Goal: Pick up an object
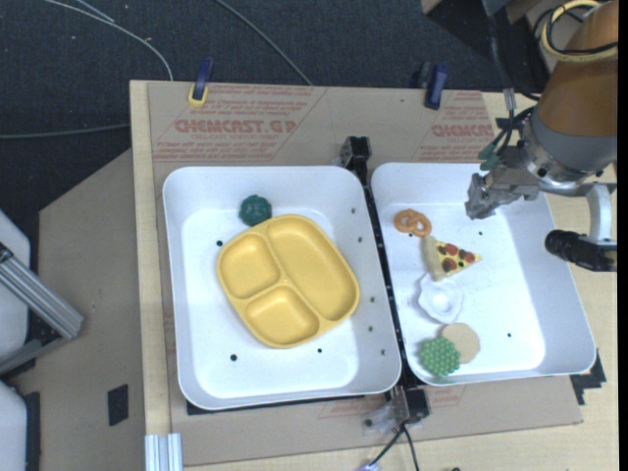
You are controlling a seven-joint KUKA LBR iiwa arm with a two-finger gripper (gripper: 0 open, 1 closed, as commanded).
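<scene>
The grey, orange-banded arm [574, 96] hangs over the right white bin [549, 292] (gripper [481, 204] state: cannot tell). A yellow three-compartment plastic plate [287, 279] fills the left bin [196, 292]; a toy pizza slice [448, 259] lies below the pretzel [413, 223].

Divided plate [287, 279] in left bin [186, 263]; pretzel [413, 223], pizza slice [448, 258] in right bin [530, 302].
</scene>
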